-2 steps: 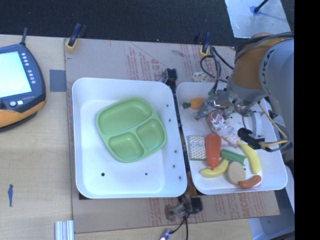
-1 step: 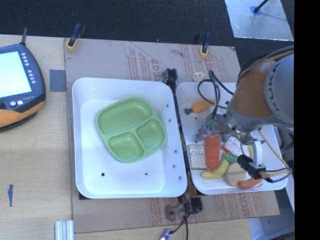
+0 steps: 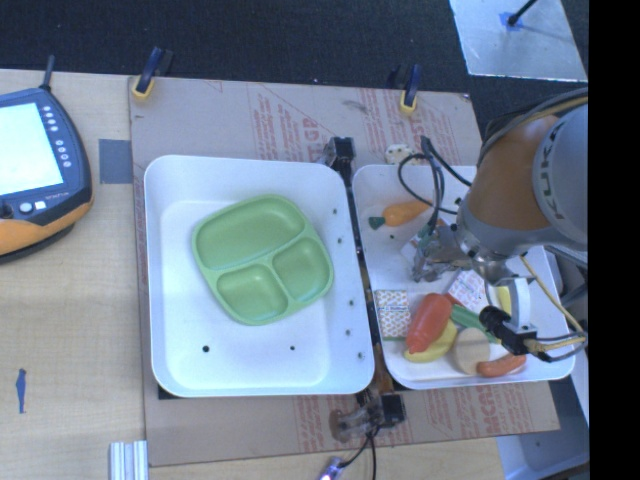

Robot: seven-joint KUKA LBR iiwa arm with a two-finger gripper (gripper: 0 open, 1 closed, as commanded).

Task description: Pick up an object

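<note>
Grey arm with its orange band (image 3: pixel 520 183) fills the right of the frame, its gripper (image 3: pixel 440 253) lowered into the right white bin (image 3: pixel 400 373), presumably hunting a pick. Nearby lie a red toy pepper (image 3: pixel 428 320) and an orange carrot (image 3: pixel 405 212). A green divided plate (image 3: pixel 262 258) sits centre-left in the left bin (image 3: pixel 165 288).

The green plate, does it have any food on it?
Empty. The green plate lies flat in the left bin, and all three of its compartments show bare green.
</note>
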